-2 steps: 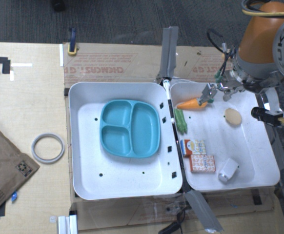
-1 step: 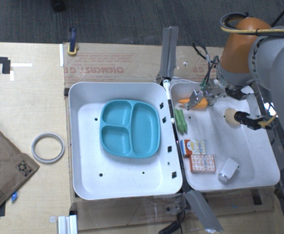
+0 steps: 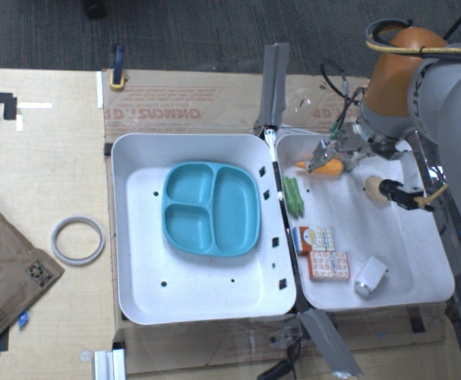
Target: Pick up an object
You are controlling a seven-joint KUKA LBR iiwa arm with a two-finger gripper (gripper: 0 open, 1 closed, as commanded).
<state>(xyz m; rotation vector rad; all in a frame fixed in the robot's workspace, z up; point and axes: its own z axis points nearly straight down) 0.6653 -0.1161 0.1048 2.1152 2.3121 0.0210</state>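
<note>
The tool [image 3: 322, 163] hangs low over the right bin's [image 3: 420, 283] far corner, touching an orange object [image 3: 333, 167]; its grip cannot be told; a blue divided plate [image 3: 212, 209] lies in the left bin [image 3: 135, 236].

A divided plate [image 3: 212, 209] lies in the left bin [image 3: 135, 291].

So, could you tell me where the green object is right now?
In the right bin, the green object lies along its left wall, above the small cartons.
</note>
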